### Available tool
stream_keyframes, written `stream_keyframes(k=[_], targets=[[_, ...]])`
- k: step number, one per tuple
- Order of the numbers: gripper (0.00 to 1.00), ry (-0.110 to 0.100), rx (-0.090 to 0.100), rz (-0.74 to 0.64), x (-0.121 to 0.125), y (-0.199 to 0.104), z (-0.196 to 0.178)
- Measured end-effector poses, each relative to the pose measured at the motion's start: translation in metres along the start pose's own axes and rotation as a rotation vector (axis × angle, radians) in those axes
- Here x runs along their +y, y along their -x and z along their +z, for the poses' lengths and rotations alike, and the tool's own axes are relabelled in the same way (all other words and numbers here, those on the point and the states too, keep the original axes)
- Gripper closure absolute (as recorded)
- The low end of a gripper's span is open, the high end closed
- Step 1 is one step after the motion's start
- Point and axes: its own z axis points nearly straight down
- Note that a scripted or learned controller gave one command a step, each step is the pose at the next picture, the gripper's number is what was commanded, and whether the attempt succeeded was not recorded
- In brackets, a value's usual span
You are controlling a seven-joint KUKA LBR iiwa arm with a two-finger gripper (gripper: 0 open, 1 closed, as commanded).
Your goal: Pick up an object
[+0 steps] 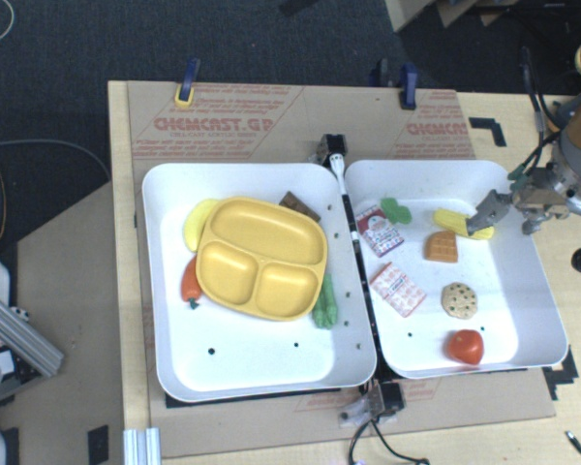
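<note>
Just under the pincer, whose open fingers hold nothing, lies the yellow piece; the orange waffle sits close beyond, so a descent could likely nudge both and close on neither.

Yellow divided tray covers most of brown item, orange-red item, green item. Arm cut off at right edge. Yellow piece partly under gripper.

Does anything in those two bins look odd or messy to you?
Yes: in the left bin, the yellow divided tray sits tilted on top of several toy foods, hiding most of them. Only their edges poke out around it.
</note>
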Motion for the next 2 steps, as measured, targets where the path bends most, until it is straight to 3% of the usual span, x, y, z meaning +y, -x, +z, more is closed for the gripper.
stream_keyframes(k=[1, 2], targets=[[0.00, 0.014, -0.003, -0.004, 0.003, 0.000, -0.008], [0.00, 0.007, 0.000, -0.004, 0.001, -0.009, 0.053]])
